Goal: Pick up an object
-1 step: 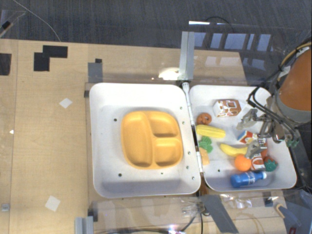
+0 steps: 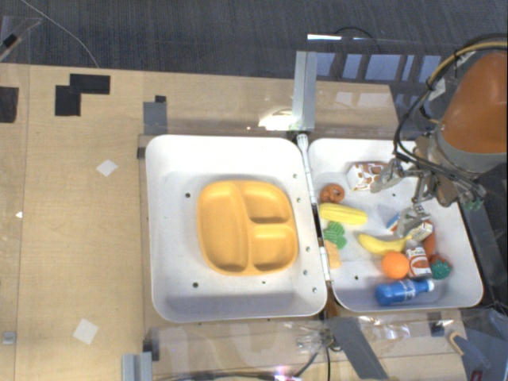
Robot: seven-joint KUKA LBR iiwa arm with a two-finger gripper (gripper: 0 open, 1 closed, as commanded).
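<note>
The right bin (image 2: 468,292) holds several toy foods. Among them are a brown donut (image 2: 333,192), a yellow corn cob (image 2: 343,214), a green piece (image 2: 334,233), a banana (image 2: 379,243), an orange (image 2: 395,265), a blue bottle (image 2: 405,291), a small can (image 2: 418,261), a green broccoli (image 2: 440,270) and a white packet (image 2: 366,175). My gripper (image 2: 413,219) hangs low over the right half of this bin. It is just above the banana's right end and a small colourful packet (image 2: 421,231). The arm's wrist hides what lies under it.
The left bin (image 2: 171,213) bears a yellow divided tray (image 2: 246,227) in its middle. A metal post (image 2: 305,94) stands behind the wall between the two bins. Black cables (image 2: 413,109) loop beside the arm's orange band (image 2: 480,109) at the right.
</note>
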